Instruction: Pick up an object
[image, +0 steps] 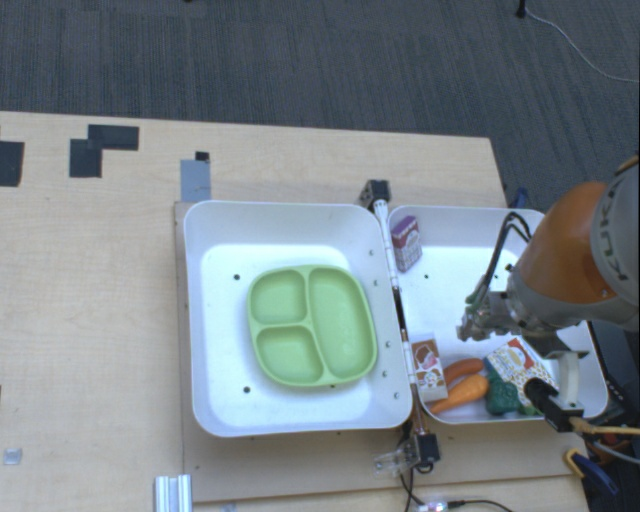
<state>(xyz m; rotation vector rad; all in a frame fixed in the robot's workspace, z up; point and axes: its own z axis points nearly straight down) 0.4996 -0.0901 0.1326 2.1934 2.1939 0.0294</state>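
The gripper (478, 325) is parked over the right bin (450, 275), near the carrot (462, 394); finger state can't be made out.

One camera looks down from above the bench (90, 330) at a slant, far enough back to take in both white bins: the left bin (290, 225) mid-frame, the right bin (450, 225) beside it. The arm (580, 250) enters from the right.

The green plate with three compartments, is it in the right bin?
No, the green plate lies in the left bin, beside the right bin.
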